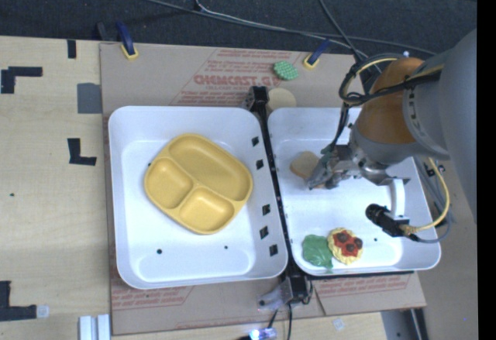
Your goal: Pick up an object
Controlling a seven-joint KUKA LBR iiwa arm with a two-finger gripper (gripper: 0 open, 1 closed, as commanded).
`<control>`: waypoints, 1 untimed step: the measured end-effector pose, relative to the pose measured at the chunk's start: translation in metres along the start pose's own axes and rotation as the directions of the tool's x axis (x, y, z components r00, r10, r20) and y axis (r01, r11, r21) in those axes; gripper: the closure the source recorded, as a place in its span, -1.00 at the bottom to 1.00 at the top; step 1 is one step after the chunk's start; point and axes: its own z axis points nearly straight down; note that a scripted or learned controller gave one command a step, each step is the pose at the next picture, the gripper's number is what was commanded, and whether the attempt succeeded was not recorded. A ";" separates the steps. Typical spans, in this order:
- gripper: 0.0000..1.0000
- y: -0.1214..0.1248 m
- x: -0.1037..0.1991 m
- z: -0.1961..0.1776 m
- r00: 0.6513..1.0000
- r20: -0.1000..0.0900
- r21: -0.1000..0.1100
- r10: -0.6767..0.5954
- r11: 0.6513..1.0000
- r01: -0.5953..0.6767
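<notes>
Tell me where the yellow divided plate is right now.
The yellow divided plate lies in the middle of the left bin in the camera view, across the divider from the claw.

The gripper (320, 178) is lowered over a tan object (302, 166) near the right bin's (353, 267) left wall; its fingers are too blurred to be told apart. The object's right side is covered by it. The arm (434, 110) is cut off by the right edge.
</notes>
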 end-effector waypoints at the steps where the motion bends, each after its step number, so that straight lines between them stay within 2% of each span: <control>1: 1.00 0.001 0.008 -0.060 1.000 -0.002 -0.001 0.000 1.000 0.000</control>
